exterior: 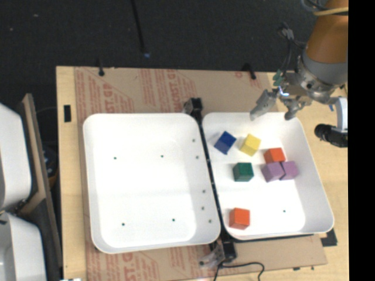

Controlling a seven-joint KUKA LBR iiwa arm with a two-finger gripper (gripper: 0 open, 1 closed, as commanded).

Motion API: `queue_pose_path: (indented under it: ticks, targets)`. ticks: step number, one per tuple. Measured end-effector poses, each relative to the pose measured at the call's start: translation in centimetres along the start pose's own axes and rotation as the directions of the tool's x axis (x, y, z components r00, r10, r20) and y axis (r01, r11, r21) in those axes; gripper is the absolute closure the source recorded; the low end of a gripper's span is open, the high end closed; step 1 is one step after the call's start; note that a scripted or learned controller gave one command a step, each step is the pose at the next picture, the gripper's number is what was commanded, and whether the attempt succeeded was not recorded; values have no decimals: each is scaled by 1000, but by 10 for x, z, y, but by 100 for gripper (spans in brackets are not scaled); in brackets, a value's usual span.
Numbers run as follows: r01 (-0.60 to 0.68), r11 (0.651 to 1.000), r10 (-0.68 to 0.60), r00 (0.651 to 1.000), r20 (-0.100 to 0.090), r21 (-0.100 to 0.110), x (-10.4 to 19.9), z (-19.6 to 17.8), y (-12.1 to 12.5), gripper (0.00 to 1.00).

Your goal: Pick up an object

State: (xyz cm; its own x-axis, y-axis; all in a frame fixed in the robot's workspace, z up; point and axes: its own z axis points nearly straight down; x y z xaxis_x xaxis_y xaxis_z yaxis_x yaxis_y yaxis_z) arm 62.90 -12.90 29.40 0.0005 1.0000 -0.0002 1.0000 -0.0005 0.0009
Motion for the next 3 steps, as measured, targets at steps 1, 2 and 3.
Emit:
queue_pose_path:
  ticks: [1,2,3]
  targets:
    - [-3,1000,3,1000,-2,11,-32,136,-21,0]
    - [3,1000,-3,1000,-1,5,9,196,-9,0]
    - [0,1000,0,1000,0,1,28,193,-34,0]
